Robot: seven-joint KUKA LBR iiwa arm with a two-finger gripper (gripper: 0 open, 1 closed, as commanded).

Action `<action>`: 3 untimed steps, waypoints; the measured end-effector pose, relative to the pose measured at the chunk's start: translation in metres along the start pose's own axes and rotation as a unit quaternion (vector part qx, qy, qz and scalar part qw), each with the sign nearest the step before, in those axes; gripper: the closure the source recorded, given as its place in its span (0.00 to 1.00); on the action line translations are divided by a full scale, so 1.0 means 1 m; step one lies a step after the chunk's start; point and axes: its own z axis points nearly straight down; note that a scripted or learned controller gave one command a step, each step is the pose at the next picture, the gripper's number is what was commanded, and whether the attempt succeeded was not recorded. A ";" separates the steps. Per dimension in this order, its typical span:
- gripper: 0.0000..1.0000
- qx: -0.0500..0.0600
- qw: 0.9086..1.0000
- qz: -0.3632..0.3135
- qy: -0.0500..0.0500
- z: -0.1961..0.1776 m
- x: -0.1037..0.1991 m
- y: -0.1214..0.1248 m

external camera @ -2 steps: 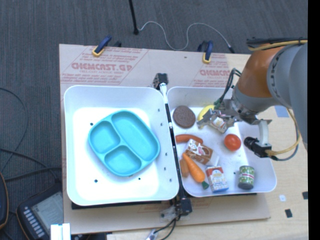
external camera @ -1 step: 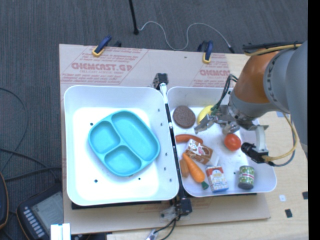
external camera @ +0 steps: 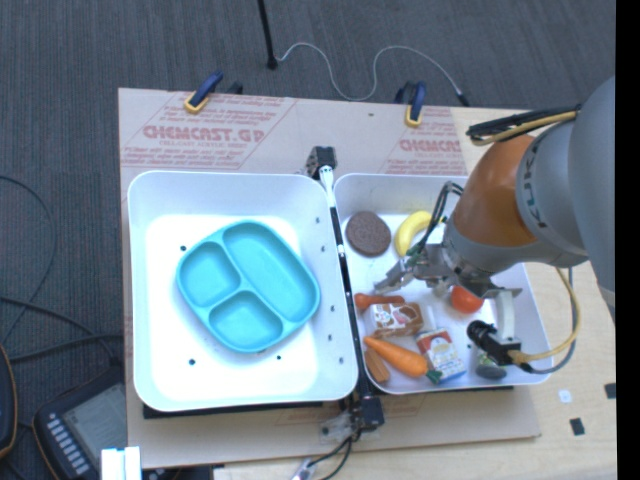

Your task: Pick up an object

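Observation:
The right bin [external camera: 530, 303] holds several toy foods. A brown round cookie [external camera: 368, 233] lies at its far left, with a yellow banana [external camera: 411, 232] beside it. Near the front lie an orange carrot [external camera: 396, 356], a small packet [external camera: 394, 317] and a second packet [external camera: 443, 356]. A red tomato [external camera: 465, 298] sits half under the arm. My gripper [external camera: 412, 269] hangs low over the middle of this bin, just below the banana and above the packets. Nothing is visibly held in it.
The left bin [external camera: 145, 298] holds a blue divided plate [external camera: 247, 284]. A black rail [external camera: 334, 233] runs between the bins. The orange-banded arm [external camera: 500, 203] covers the right bin's far right corner. A black fitting on a yellow cable [external camera: 487, 340] hangs at the bin's front right.

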 end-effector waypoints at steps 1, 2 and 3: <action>1.00 0.000 1.000 0.000 0.000 -0.011 0.000 0.001; 1.00 0.004 1.000 -0.001 0.001 -0.035 -0.058 0.066; 0.00 0.005 1.000 -0.001 0.001 -0.035 -0.057 0.066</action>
